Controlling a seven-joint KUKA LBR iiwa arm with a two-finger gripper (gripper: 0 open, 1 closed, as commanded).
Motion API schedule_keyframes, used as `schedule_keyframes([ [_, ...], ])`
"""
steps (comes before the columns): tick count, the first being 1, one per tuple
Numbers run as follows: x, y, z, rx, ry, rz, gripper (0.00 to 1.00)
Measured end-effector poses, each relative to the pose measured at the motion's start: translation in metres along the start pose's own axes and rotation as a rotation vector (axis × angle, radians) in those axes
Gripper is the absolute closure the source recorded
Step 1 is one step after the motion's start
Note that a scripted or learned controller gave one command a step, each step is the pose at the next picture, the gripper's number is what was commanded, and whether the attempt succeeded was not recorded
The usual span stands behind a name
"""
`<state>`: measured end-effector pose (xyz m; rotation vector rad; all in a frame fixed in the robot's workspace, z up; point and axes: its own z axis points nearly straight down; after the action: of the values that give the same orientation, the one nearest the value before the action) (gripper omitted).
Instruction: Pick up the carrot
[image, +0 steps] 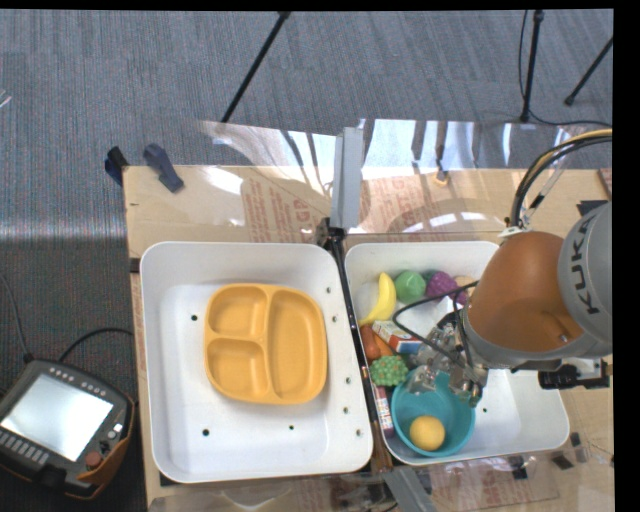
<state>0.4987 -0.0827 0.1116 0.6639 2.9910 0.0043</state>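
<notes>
While half-hidden, carrot (369, 343) beside broccoli (390, 371).

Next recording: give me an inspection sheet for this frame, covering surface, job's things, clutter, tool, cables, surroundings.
Surface: bench bearing two white bins, left bin and right bin, side by side.
Job's things: carrot in the right bin by its left wall, partly hidden among other toys.
Clutter: yellow divided tray in the left bin; banana, green ball, purple item, broccoli and a teal bowl holding a yellow ball in the right bin.
Tool: tool above the bowl's rim; finger state unclear.
Cables: black cables looping over the arm.
Surroundings: pendant on the floor at left; stand legs on grey carpet.
</notes>
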Motion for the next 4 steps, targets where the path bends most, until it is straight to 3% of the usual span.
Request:
schedule_keyframes([
  [1,0.027,0.028,-0.081,0.017,0.059,0.087,1.0],
  [2,0.016,0.035,-0.277,0.022,0.061,0.248,1.0],
  [3,0.018,0.037,-0.271,0.03,0.073,0.243,0.0],
  [4,-0.034,0.054,-0.081,0.031,0.093,0.093,0.0],
])
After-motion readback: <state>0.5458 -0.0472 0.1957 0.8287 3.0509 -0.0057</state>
